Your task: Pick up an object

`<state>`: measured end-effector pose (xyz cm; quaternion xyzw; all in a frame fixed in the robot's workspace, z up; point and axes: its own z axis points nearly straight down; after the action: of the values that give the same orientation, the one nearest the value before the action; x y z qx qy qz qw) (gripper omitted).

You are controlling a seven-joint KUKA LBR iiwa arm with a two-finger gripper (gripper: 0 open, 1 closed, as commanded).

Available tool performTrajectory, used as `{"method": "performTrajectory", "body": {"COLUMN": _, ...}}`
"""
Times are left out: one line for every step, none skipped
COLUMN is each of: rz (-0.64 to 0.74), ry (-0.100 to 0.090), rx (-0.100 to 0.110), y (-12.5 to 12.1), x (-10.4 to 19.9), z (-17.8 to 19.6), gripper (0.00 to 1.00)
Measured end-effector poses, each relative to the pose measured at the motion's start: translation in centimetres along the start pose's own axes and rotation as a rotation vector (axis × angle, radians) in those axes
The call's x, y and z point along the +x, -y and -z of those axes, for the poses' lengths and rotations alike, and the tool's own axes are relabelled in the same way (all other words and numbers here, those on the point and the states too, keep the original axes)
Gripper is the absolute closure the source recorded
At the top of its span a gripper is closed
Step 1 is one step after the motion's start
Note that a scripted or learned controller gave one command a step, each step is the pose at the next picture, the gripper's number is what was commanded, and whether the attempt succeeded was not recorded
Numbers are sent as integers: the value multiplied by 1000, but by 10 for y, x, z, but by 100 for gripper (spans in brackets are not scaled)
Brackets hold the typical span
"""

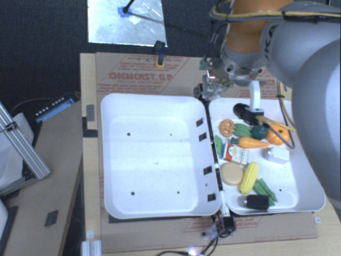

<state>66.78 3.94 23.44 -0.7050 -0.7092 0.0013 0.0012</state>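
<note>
Nearest, a black block [257,201] lies at the right bin's [306,188] near edge, with corn [249,177], carrot [253,142] and other toys beyond. Over its far-left corner hangs the tool [212,89]; whether it is open, I cannot tell.

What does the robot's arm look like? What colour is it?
The arm is big, smooth and rounded, mostly shiny grey, with a bright orange band like a dome near the wrist. Thin cables loop around it there. Below sits the gripper, a small dark metal part with wires.
</note>
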Motion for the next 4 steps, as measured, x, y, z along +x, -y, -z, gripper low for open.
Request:
{"method": "performTrajectory", "body": {"rz": 1, "ry": -1, "rx": -6, "y": 0, "x": 23, "z": 20, "gripper": 100}}
{"method": "performTrajectory", "body": {"rz": 7, "ry": -5, "rx": -14, "y": -1, "x": 123, "z": 105, "gripper": 100}}
{"method": "performTrajectory", "body": {"rz": -5, "ry": 1, "rx": 3, "y": 0, "x": 113, "z": 7, "gripper": 100}}
{"method": "performTrajectory", "body": {"rz": -2, "ry": -1, "rx": -8, "y": -2, "x": 114, "z": 25, "gripper": 100}}
